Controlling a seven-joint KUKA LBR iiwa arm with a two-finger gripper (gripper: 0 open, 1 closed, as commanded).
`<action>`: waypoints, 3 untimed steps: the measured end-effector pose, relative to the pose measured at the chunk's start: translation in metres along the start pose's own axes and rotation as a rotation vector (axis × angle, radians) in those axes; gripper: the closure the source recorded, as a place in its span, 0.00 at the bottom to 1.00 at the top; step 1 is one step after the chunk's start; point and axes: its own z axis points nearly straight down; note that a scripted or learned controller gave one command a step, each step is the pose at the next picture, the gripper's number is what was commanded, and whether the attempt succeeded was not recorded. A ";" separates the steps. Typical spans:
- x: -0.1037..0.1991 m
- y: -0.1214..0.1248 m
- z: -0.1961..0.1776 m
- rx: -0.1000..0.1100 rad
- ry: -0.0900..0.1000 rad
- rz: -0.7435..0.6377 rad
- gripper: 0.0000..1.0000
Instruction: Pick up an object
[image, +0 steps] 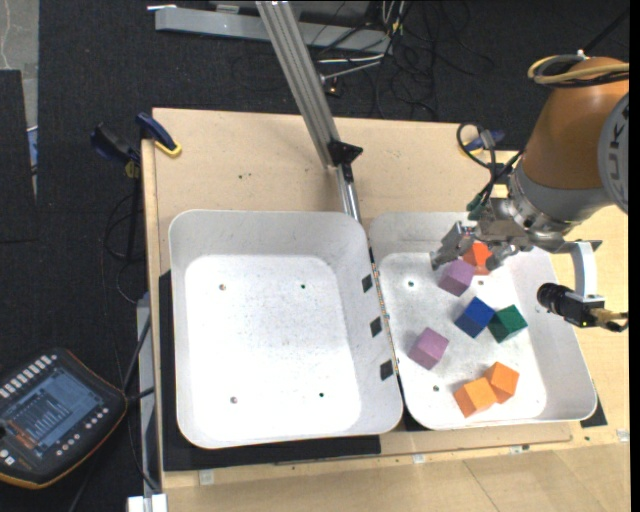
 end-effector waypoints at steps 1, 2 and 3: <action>0.000 0.000 0.000 -0.001 0.000 0.001 0.00; 0.003 0.003 0.044 0.004 0.000 0.001 0.00; 0.000 0.001 0.088 0.004 0.000 0.002 0.00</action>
